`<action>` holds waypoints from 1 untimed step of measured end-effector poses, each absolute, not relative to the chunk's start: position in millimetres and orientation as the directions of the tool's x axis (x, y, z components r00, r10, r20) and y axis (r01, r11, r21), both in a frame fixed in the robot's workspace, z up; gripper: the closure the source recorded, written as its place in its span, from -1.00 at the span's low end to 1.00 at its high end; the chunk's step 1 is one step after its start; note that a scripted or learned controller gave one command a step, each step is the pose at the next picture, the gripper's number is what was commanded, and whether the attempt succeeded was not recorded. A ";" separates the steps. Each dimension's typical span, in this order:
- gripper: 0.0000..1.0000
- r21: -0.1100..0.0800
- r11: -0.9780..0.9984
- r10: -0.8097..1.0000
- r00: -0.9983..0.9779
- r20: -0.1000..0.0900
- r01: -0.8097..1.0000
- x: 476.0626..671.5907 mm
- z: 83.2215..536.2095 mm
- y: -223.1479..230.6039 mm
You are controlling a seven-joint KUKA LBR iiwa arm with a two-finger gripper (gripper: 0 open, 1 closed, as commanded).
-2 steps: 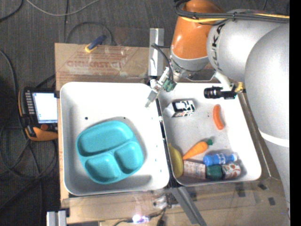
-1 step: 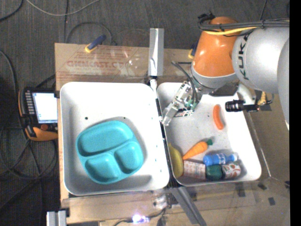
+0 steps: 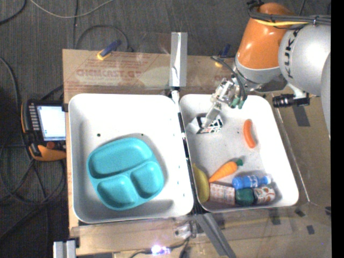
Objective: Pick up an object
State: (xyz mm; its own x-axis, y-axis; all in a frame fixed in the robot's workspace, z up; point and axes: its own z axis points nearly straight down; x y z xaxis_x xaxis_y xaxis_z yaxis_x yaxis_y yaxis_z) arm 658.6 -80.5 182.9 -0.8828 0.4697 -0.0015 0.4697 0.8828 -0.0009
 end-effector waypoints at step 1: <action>-1.00 0.001 0.746 0.666 -0.746 0.000 0.666 652.2 273.8 -34.0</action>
State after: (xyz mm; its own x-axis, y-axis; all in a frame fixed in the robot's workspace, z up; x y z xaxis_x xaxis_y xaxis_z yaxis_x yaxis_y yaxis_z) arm 652.2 -34.0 273.8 -0.7459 0.6661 0.0004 0.6661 0.7459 0.0015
